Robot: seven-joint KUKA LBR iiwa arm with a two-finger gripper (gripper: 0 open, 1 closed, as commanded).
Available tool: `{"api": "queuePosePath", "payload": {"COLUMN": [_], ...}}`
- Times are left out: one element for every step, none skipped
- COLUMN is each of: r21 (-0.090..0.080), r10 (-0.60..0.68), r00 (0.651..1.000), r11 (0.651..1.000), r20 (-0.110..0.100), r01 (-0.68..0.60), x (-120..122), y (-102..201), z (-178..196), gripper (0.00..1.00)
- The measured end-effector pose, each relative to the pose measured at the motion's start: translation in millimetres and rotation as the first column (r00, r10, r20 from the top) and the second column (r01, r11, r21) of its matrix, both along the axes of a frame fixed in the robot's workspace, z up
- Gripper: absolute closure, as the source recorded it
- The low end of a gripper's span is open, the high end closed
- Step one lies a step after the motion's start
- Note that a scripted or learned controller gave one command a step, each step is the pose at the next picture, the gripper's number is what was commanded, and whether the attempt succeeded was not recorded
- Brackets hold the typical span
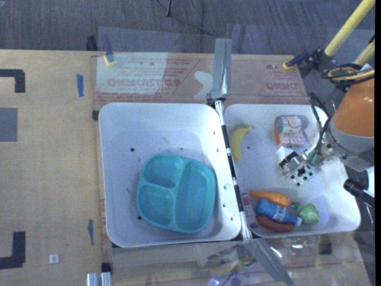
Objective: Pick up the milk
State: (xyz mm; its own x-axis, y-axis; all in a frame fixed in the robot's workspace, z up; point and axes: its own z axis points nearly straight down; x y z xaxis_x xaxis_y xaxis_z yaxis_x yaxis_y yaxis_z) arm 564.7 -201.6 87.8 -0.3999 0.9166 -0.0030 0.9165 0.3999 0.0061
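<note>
At the near edge of the right bin (333, 225), down at about five o'clock, a small heap of toy food sits against the wall: a blue bottle (275, 210) lying on its side, a red sausage-shaped piece (275, 224) just beneath it, an orange carrot (271, 197) touching its upper side, and a green vegetable (308, 213) at its right end.

Over at eight o'clock from there, in the left bin (119, 130), a teal divided plate (176, 193) lies flat, toward that bin's near half.

Moving up the right bin, the gripper (296, 167) hangs low near the centre, its dark fingers pointing left. It comes off the grey arm with the orange band (356, 113), which enters at three o'clock. From here the fingertips are a blur of black and white, so I cannot tell how far apart they are. Nothing appears to be between them.

The milk (290, 130) is at about twelve o'clock from the gripper, a small carton lying on its side in the far part of the right bin, with a grey round end and a pinkish-white body. It sits close to the gripper but apart from it.

At nine o'clock from the milk, a yellow banana (239, 140) lies beside the bin's left wall.
</note>
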Motion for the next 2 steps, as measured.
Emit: {"api": "queuePosePath", "payload": {"r21": [-0.003, 0.000], "r10": [-0.006, -0.037], "r00": [1.000, 0.999], "r11": [1.000, 0.999], "r20": [0.008, -0.004], "r01": [0.006, 0.037], "x": [1, -16], "y": [-4, 92], "z": [12, 116], "gripper": [1.00, 1.00]}}
